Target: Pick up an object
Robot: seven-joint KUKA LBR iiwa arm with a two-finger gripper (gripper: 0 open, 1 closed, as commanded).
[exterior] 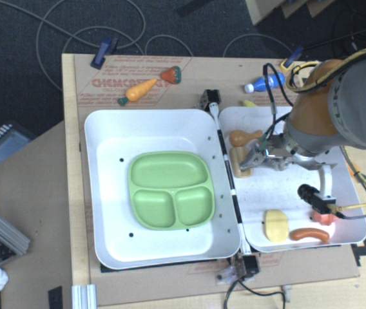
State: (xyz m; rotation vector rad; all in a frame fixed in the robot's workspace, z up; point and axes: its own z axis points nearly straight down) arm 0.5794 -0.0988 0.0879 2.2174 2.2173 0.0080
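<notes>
My gripper (252,158) is low in the right bin (279,179), near its left wall. Just beside it lies a brown toy piece (242,138), and a tan piece (238,165) sits against the gripper's tip; whether it is held is unclear. A pale yellow block (276,225) and an orange-red sausage (310,235) rest at the bin's front edge. A small pink piece (326,219) is close by the sausage.
The left bin (105,172) holds a green divided plate (170,189). On the board behind the bins lie a toy carrot (140,89), a red-and-green toy (172,75) and a blue-and-white bottle (264,83). Cables run over the dark floor.
</notes>
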